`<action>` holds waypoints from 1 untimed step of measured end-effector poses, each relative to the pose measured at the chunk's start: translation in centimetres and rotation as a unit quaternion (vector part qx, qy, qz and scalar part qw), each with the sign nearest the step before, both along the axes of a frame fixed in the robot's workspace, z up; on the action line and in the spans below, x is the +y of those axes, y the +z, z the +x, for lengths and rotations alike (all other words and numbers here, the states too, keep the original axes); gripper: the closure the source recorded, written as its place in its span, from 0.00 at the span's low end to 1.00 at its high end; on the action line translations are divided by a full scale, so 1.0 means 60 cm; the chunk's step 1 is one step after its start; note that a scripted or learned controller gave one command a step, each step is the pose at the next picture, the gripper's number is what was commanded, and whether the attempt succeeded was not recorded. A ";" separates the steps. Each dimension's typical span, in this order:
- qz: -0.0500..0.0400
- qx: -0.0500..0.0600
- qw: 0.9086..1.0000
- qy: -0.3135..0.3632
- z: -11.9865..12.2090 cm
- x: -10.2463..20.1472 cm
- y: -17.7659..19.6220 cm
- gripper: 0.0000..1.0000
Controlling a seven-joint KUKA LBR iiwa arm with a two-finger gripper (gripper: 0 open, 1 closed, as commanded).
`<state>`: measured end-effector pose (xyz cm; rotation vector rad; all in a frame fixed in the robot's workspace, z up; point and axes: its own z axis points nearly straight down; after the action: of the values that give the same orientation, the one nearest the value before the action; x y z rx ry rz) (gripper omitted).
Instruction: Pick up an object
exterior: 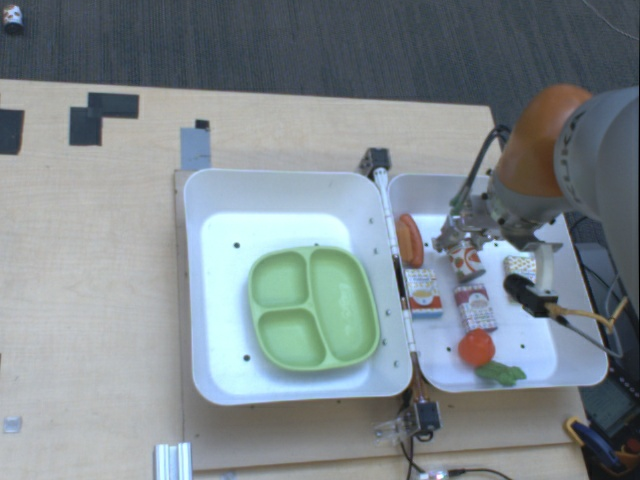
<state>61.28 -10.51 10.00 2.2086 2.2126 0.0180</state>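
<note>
No text can be read. The small carton point(424, 293) and the red packet point(477, 308) in the right bin point(575, 363) carry printed labels, but the print is too small and blurred to make out.

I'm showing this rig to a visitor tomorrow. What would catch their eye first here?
Probably the green divided plate lying alone in the left bin. Next, the grey arm's orange band over the right bin, where small food items cluster, including a red tomato near the front.
</note>
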 end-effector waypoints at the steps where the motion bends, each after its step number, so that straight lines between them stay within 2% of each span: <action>1: 0.002 0.008 1.000 0.001 -0.156 0.082 0.141 1.00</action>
<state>51.90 -5.59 18.49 2.2165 2.2254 0.0041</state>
